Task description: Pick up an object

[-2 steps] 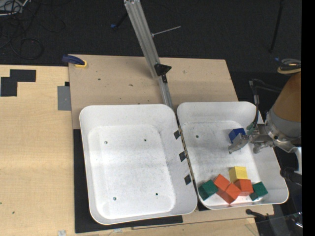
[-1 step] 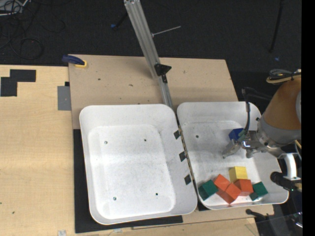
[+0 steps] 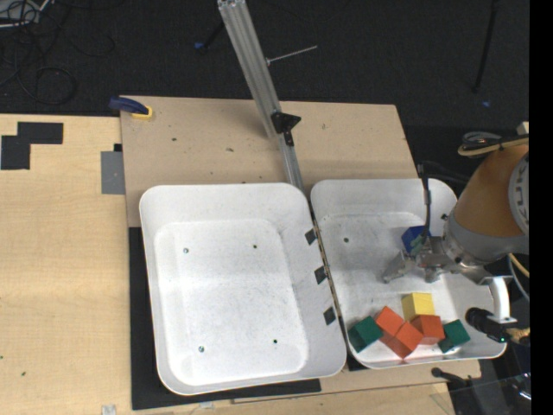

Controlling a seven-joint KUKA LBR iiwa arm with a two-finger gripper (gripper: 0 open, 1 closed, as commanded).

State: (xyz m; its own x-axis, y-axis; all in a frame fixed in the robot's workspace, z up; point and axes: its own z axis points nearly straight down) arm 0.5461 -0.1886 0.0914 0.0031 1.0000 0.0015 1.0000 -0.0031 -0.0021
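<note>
Grey KUKA arm (image 3: 492, 210) reaches into the right shallow white bin (image 3: 363, 201). Two-finger gripper (image 3: 413, 262) sits low over the bin floor, at a small blue block (image 3: 414, 235) near the bin's right side; whether the block lies between the jaws or just beside them cannot be told, nor how far the jaws stand apart. Cluster near the front wall: yellow cube (image 3: 422, 303), two orange-red blocks (image 3: 406, 329), two green blocks (image 3: 365, 332). Left white bin (image 3: 173, 206) beside it. Judged step: grasp attempt at the blue block. Next move calls for closing squarely on it, then a straight lift.
</note>
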